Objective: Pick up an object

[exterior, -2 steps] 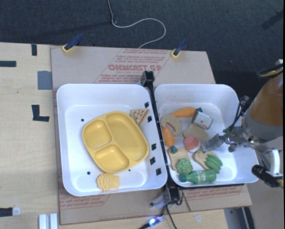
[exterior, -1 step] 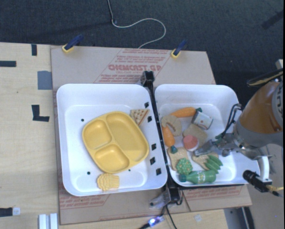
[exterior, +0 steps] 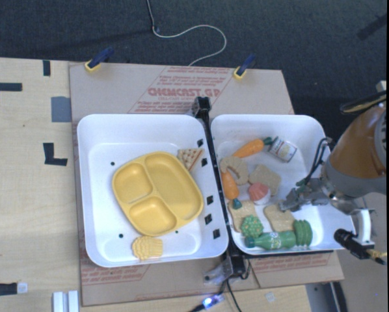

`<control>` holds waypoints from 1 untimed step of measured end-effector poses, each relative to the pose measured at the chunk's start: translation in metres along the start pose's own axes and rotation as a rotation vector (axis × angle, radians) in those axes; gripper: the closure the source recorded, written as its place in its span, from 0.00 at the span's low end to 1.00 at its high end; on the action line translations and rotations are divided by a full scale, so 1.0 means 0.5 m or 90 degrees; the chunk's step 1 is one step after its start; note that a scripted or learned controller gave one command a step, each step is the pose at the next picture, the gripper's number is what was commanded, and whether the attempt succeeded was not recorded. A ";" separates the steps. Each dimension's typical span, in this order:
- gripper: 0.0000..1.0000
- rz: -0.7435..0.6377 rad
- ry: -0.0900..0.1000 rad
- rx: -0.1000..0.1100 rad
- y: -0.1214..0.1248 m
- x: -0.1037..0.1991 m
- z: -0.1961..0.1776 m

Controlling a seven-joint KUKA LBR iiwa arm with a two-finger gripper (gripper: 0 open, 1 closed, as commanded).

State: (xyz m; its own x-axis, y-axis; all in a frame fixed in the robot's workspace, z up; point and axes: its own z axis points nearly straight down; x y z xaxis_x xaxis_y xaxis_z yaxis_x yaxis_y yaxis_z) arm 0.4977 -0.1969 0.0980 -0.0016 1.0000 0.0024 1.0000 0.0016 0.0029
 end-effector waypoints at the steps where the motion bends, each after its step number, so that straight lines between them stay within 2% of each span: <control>1: 1.00 0.000 -0.003 -0.001 0.007 -0.002 -0.126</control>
State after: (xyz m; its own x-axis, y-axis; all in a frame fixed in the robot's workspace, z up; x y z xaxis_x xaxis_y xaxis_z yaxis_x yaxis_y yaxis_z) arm 0.5008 -0.1980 0.1610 -0.0014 1.0000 -0.0018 1.0000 0.0014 0.0041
